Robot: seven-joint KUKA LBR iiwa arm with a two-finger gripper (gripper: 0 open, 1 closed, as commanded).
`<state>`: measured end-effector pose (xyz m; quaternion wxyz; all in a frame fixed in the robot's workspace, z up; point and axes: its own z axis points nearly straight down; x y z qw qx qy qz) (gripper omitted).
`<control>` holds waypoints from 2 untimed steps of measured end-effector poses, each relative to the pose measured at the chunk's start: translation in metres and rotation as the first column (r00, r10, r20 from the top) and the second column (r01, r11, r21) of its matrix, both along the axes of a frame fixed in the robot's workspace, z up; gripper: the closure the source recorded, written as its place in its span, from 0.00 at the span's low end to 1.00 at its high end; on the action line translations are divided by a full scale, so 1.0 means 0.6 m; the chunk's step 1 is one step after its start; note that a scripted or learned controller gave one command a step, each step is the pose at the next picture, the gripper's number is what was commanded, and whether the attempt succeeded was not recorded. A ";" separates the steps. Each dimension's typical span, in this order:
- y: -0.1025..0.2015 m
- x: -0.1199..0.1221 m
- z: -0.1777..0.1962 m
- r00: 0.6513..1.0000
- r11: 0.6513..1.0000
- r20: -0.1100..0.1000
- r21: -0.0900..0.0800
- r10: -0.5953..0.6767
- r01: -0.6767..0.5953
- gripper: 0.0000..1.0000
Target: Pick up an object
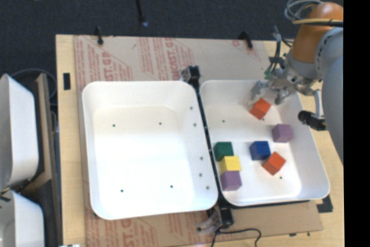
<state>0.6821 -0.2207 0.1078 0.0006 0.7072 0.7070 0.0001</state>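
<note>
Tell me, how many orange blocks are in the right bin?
2: one orange block near the far side, just under the gripper; the other orange block nearer the front, beside the blue block.

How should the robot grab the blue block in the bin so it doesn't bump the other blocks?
Probably from straight above, pinching two opposite flat sides of the blue block. It is a small cube lying flat in the right bin, so its top is free. The orange block sits close at its lower right, so the fingers should likely close on the sides facing away from that neighbour.

Grey arm [330, 61] with an orange band [315, 32]; pale cables [298, 7] loop above; metal wrist fittings.
</note>
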 end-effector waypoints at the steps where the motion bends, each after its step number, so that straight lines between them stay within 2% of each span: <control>1: 0.000 0.000 0.000 1.000 1.000 0.000 0.000 0.000 0.000 0.00; 2: -0.001 0.001 0.019 1.000 1.000 0.002 -0.001 0.000 0.000 1.00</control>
